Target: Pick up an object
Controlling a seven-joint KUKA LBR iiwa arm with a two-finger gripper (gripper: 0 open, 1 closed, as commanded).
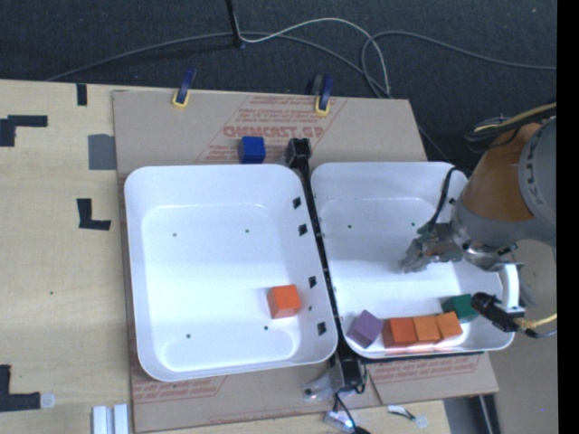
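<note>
Seen from above, two shallow white bins sit side by side on a sheet of cardboard, and the right bin [380, 188] is the landmark here. The grey arm [507, 188] with its orange band reaches over that bin's right rim. Its gripper [418, 257] hangs low over the middle of the bin floor, pointing down; whether it is released or clenched cannot be told, and nothing shows in its grasp.

Along the right bin's near wall, well apart from the gripper, lies a row of blocks: a purple block [365, 328] at the left end, then two orange blocks [399, 332] [425, 330] and a lighter orange one [449, 326], with a green block [460, 306] at the right end.

In the left bin [181, 197], an orange cube [284, 301] lies near the wall shared with the right bin. A blue cube [252, 148] rests on the cardboard [271, 120] beyond the bins. Red print on the cardboard seems to read "CHEMCAST"; the rest is too small to read.
</note>
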